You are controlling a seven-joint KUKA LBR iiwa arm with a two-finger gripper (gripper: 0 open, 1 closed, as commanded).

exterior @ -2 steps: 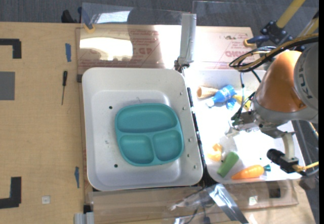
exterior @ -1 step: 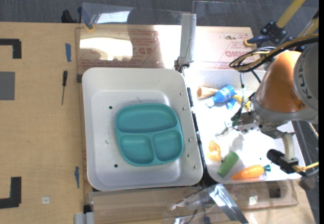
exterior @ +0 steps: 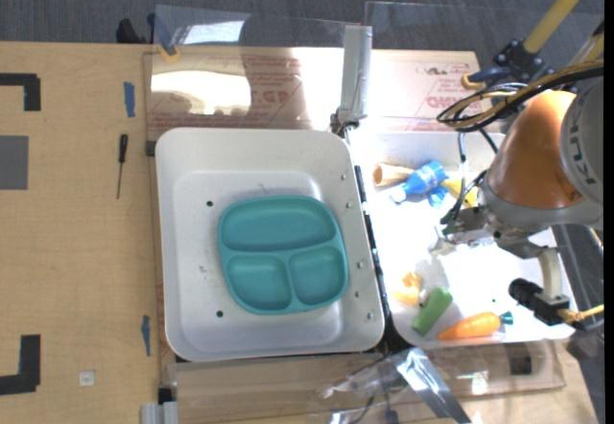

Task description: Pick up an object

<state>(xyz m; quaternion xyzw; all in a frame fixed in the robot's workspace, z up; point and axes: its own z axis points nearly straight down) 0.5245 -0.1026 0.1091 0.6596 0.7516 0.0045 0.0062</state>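
My tool (exterior: 459, 232) hangs over the right bin (exterior: 499, 264); I cannot tell its grip. The green block (exterior: 432, 310), stubby and tilted, lies just below my tool, beside the orange carrot (exterior: 472, 324).

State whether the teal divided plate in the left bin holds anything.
Empty: all three compartments of the teal plate show bare teal, with no item lying in them.

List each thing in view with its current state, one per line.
Teal divided plate: lies flat in the left bin, its compartments bare.
Green block: lies tilted in the right bin, free.
Carrot toy: lies on its side, free.
Blue toy: rests near the far wall, free.
Arm: over the right bin; jaws' state hidden.
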